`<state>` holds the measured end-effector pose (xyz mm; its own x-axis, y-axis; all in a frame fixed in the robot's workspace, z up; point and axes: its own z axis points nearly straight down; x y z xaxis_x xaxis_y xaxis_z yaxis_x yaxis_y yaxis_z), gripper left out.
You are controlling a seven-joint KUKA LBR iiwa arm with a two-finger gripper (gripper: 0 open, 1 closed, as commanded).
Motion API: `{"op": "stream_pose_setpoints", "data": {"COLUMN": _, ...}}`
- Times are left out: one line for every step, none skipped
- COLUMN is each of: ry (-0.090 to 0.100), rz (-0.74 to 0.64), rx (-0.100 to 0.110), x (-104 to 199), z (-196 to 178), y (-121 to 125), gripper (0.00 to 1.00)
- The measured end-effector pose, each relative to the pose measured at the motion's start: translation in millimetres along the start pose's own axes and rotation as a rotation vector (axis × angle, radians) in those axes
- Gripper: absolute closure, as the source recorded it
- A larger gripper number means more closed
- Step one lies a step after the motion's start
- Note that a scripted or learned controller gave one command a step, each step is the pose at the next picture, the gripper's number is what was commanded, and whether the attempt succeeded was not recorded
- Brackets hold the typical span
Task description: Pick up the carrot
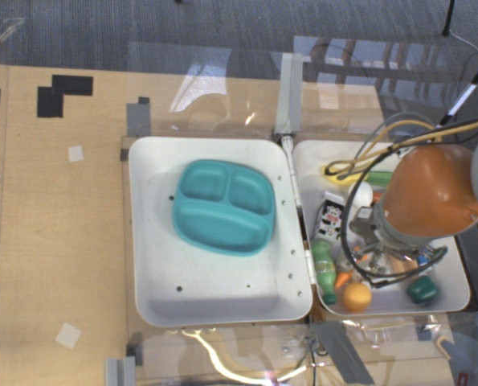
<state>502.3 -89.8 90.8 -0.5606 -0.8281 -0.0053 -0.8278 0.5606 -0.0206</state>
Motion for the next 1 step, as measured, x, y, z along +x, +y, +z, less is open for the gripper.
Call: {"op": "stream_pose_setpoints", "data": {"ry": -0.004, "rz": -0.229, "rx": -0.004, "x": 57.3, "z": 1.3, "y": -28.3, "gripper": 1.00}}
